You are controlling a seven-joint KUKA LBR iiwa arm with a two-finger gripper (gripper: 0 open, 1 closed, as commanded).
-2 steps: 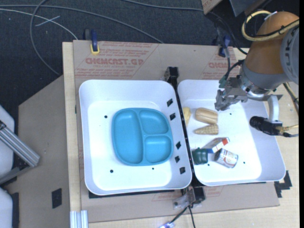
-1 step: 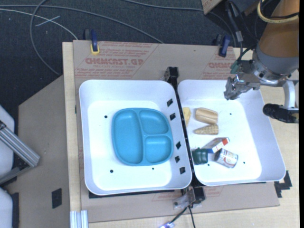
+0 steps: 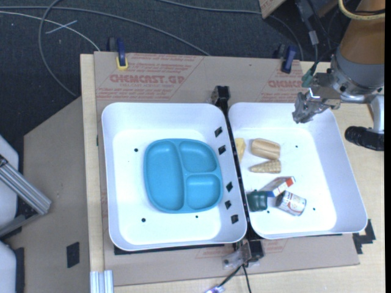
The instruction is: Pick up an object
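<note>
Gripper (image 3: 303,112) hangs over the right bin's (image 3: 342,163) far edge, too blurred to tell its state or whether it holds anything. Bread roll (image 3: 265,146), corn cob (image 3: 265,166), can (image 3: 290,202) and a dark green item (image 3: 258,200), hard to make out, sit along that bin's left side. Blue plate (image 3: 182,174) fills the left bin (image 3: 122,163). Arm cut off at right edge.

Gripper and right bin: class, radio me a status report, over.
Gripper above right bin's far corner, holding nothing visible. Bread roll, corn cob, can lying loose in bin. Path to them unobstructed.
</note>
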